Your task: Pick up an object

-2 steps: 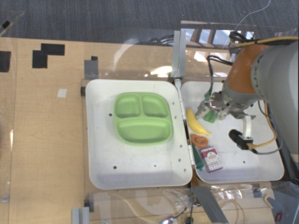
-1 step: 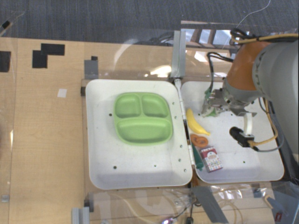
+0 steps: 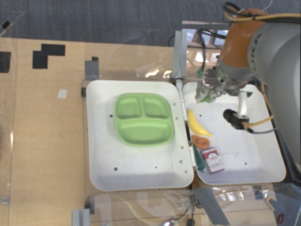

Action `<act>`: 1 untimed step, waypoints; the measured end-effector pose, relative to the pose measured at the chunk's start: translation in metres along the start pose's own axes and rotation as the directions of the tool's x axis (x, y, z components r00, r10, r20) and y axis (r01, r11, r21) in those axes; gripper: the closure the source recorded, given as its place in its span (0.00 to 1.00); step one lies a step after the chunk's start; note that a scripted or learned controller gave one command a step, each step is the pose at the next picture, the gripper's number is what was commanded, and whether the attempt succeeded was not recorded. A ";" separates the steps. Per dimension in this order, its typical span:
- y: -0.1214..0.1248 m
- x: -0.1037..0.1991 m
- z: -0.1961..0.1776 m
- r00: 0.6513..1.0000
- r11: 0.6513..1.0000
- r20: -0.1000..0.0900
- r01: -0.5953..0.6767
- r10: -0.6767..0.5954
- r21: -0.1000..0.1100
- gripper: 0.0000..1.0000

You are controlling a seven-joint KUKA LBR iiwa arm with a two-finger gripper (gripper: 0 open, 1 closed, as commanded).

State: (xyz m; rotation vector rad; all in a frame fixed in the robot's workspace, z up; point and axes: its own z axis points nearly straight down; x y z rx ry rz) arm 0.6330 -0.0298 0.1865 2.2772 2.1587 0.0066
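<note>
wood bench (image 3: 42, 140) | two white bins (image 3: 101, 173) | grey carpet (image 3: 94, 13) beyond

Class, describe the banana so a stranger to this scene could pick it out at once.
Find the right bin of the two white ones. Along its left wall lies the banana, just above an orange slice-like piece and a small red-and-white box. It alone is yellow, long and curved.
</note>
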 end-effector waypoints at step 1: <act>0.001 0.001 -0.012 1.000 1.000 0.001 0.008 -0.008 -0.004 1.00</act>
